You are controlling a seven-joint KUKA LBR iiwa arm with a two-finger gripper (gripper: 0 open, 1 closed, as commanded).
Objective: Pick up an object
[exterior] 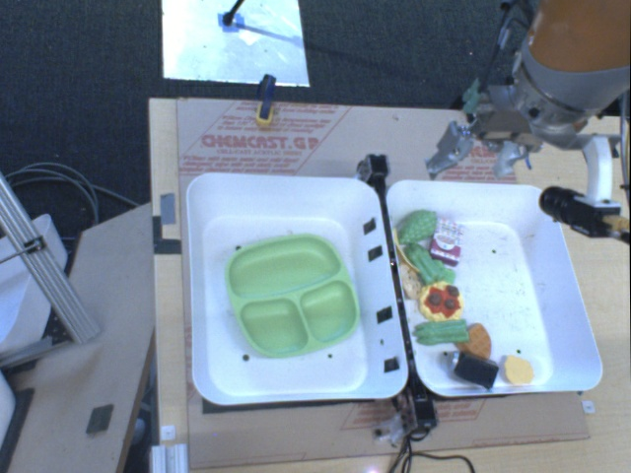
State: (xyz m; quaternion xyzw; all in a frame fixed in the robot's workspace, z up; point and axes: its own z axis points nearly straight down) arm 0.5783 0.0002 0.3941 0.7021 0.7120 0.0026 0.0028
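Right bin [552,264]: right half open floor; toys [439,299] crowd left wall.

Grey arm [572,87] – orange band, seemingly cabled.

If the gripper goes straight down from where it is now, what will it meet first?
Most likely the far rim of the right white bin, or bare bin floor just inside it. The gripper hangs above that edge, apart from the toy food along the bin's left side. Depth is uncertain from this slanted view.

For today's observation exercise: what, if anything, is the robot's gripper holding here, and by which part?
Nothing is held. The gripper hangs above the far edge of the right bin with nothing between its fingers; the toy items lie in the bin.
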